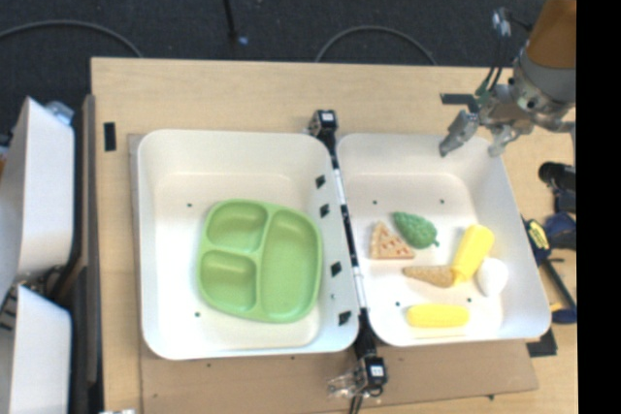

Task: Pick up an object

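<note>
My gripper (477, 140) hangs open over the far right corner of the right bin (388, 168), with nothing between its fingers. Below it in that bin lie a green leafy piece (416, 228), an orange triangular slice (389, 243), a tan wedge (430, 275), a yellow block (473, 250), a white egg-like ball (492, 277) and a yellow corn cob (438, 315). All of them rest on the bin floor, well apart from the gripper.
The left bin (165, 175) holds a green divided tray (261, 260). A black hinge strip (340, 228) runs between the bins. Blue and black tools (555, 228) lie on the bench at the right edge. White boxes (39, 199) stand at the far left.
</note>
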You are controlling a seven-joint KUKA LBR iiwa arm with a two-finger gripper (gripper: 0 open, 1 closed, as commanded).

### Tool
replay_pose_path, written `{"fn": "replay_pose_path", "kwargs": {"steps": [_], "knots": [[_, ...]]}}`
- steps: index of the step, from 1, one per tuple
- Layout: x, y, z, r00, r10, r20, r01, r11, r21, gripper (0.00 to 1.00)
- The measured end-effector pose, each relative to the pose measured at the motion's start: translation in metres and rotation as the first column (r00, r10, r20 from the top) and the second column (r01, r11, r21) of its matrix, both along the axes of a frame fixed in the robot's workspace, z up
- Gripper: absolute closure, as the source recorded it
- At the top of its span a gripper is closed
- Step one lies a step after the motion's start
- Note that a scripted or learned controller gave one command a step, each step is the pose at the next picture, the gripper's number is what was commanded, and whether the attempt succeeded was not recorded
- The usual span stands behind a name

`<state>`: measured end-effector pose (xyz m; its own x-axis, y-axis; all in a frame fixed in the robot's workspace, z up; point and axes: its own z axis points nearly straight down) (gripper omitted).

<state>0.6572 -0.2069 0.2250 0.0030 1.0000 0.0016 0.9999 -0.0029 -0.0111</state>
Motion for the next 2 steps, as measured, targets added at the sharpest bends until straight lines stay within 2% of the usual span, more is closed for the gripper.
{"fn": "replay_pose_path", "kwargs": {"steps": [1,2], "knots": [[0.003,0.0,0.009,1.0,0.003,0.013,-0.003,1.0,-0.003,0.0],[-0.003,-0.008,-0.038,1.0,0.002,0.01,-0.002,1.0,-0.004,0.0]]}}
